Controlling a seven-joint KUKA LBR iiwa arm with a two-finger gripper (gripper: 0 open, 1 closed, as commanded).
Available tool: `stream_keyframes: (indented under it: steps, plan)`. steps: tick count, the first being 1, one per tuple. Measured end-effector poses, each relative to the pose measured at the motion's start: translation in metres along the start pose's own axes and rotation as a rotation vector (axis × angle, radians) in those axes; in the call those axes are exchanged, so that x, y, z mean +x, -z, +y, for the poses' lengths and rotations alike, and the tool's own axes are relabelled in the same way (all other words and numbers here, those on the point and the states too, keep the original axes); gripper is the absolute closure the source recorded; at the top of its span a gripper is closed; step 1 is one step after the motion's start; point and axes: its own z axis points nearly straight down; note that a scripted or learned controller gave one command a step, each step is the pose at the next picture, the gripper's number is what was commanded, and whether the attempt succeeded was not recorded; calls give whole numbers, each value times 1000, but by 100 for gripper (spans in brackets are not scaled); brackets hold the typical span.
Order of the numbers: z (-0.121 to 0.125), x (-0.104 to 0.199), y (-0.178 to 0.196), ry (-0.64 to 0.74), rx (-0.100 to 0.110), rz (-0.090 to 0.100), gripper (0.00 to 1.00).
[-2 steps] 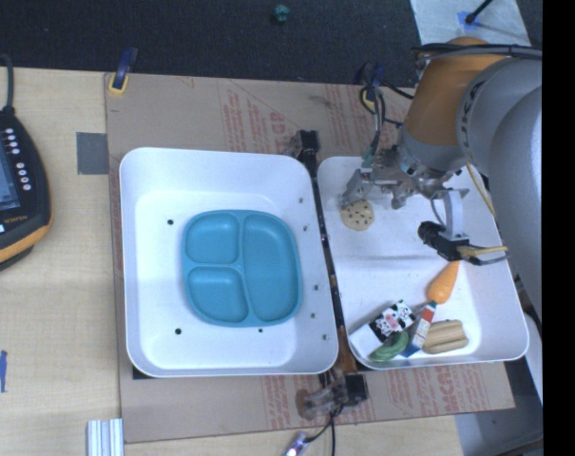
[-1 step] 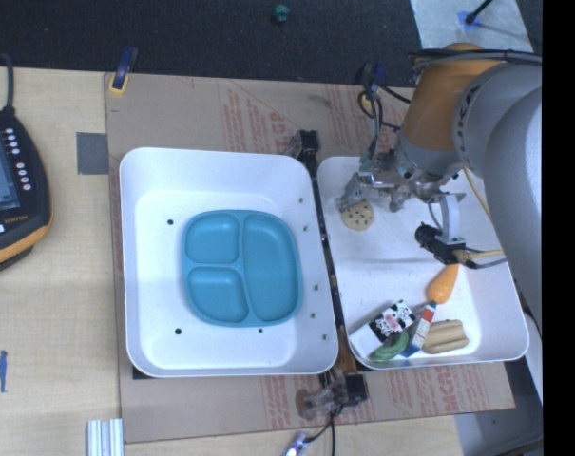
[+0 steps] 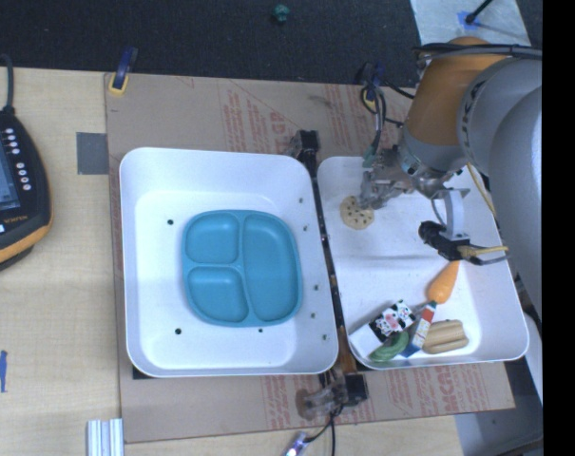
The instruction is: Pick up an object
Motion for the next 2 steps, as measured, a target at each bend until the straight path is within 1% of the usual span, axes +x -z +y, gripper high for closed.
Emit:
stream_keyframes:
  steps: [1,2]
  plan:
    - [0,0,0,0,0,0,0]
    - [-1,-4,-11,-4,0,0,0]
